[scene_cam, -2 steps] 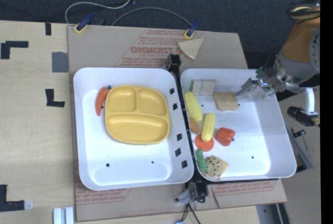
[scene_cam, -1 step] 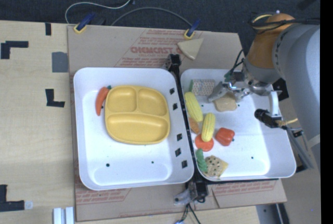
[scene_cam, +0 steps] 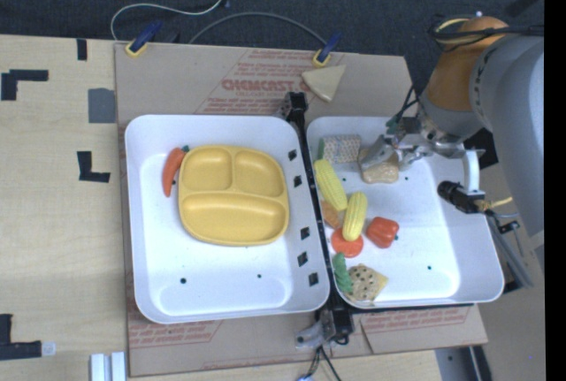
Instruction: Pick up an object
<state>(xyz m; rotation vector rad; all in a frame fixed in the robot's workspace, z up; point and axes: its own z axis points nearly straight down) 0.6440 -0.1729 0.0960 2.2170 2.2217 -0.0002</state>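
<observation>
My gripper [scene_cam: 389, 154] hangs over the back of the right bin [scene_cam: 442, 264], at the end of the grey arm with its orange band [scene_cam: 455, 74]. A tan bread-like piece [scene_cam: 380, 171] lies directly beneath its tip, touching or nearly touching it. To the left in the same bin are a grey textured square [scene_cam: 341, 147], a yellow corn cob [scene_cam: 330, 183], a second corn cob [scene_cam: 355, 213], a red pepper [scene_cam: 382, 232], an orange-red piece [scene_cam: 346, 244] and a spotted yellow wedge with a green stem [scene_cam: 363, 282].
The left bin [scene_cam: 150, 282] bears a yellow divided plate [scene_cam: 233, 194] with an orange carrot [scene_cam: 172, 169] beside it. A tan wedge [scene_cam: 324, 84] lies on the cardboard behind the bins. Cables run along the back. The right bin's front right floor is bare.
</observation>
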